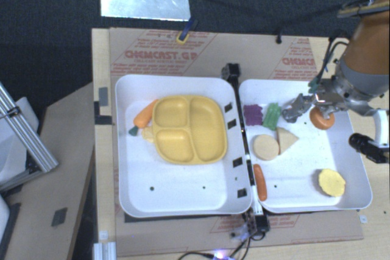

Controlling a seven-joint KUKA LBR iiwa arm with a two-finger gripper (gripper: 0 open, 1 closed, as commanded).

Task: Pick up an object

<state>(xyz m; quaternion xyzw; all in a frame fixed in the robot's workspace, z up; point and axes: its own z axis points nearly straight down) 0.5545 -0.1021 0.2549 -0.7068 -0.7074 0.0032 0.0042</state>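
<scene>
- Nearest the camera, along the front of the right white bin (pixel 359 195), lie a slim red-orange sausage-shaped toy (pixel 260 182) by the divider and a yellow round toy (pixel 331 182) toward the right corner.
- Mid-bin sit a beige round disc (pixel 265 147) touching a pale wedge-shaped piece (pixel 286 139); behind them a purple block (pixel 252 113) rests just beside a green block (pixel 271 115).
- An orange ring-shaped toy (pixel 322 119) lies near the bin's right rear, right under the arm's wrist.
- Over the bin's rear, the grey two-finger gripper (pixel 297 109) hovers between the green block and the orange ring; whether its fingers are apart or together cannot be told, and nothing is visibly held.
- In the left white bin (pixel 131 192) a yellow divided plastic plate (pixel 186 129) sits with an orange carrot-shaped toy (pixel 144 113) at its left edge.
- To do this step well, I judge the gripper should centre over one isolated piece, such as the orange ring, descend straight, and avoid straddling the touching green and purple blocks.
</scene>
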